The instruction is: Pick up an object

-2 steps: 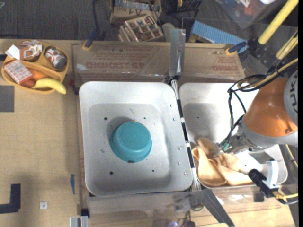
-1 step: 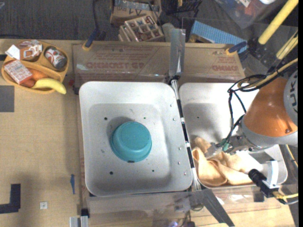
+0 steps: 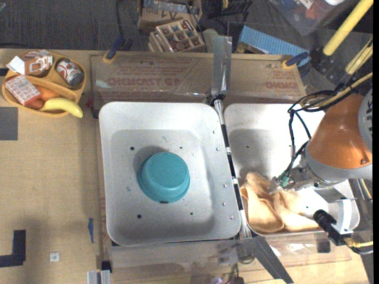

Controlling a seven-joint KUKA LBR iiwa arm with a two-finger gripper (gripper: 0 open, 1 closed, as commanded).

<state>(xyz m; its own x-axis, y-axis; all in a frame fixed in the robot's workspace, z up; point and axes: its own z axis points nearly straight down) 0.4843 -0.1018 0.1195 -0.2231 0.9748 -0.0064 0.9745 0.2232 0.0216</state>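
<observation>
Counting what we are seeing on the bench

We are counting two shallow white plastic bins, one round teal bowl turned upside down, one crumpled pale-orange cloth, one orange tray of play food with one yellow banana, and one grey arm with an orange band.

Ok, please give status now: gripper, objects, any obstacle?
Gripper down on crumpled yellow cloth in right white bin, grasp unconfirmed. Upturned teal plastic bowl alone in left white bin. No obstacle seen.
</observation>
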